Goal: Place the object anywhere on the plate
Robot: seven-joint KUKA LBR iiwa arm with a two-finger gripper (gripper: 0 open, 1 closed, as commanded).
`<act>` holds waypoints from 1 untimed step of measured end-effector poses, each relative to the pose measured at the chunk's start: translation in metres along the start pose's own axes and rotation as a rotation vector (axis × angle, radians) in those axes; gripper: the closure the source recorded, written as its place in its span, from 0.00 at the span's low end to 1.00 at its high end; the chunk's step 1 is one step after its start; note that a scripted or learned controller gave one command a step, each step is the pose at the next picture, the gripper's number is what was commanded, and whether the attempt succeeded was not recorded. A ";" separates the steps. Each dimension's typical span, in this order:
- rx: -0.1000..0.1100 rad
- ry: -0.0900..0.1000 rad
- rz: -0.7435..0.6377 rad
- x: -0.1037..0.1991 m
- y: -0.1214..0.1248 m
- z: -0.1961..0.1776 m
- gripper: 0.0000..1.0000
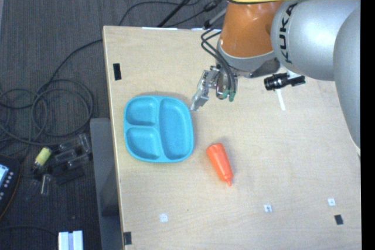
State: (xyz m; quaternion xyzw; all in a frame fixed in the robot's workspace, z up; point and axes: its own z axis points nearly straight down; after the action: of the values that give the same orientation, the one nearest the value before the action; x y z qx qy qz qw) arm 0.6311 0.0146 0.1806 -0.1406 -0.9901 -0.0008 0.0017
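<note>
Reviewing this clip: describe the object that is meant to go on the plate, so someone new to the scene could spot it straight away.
Start at the blue divided plate on the wooden bench. Just to its right, apart from it, lies an orange carrot. It is the only orange, tapered thing on the bench top, with its narrow tip pointing toward the near edge.

The grey metal KUKA arm [319, 38] comes in from the right side of the camera view, its thick rounded body filling the upper right corner. A yellow cable runs along its top. Ahead of the grey shell sits the glossy orange domed band [249, 17] above the wrist, with black cables looping down its left side. Below the band the wrist narrows to the small silver two-finger gripper [199, 101], which slants down and to the left. A short black fitting [282, 81] sticks out beside the wrist.
</note>
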 end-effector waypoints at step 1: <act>-0.003 0.003 0.002 -0.001 0.001 -0.006 1.00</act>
State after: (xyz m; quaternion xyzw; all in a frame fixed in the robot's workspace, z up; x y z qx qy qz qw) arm 0.6320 0.0156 0.1866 -0.1415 -0.9899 -0.0024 0.0030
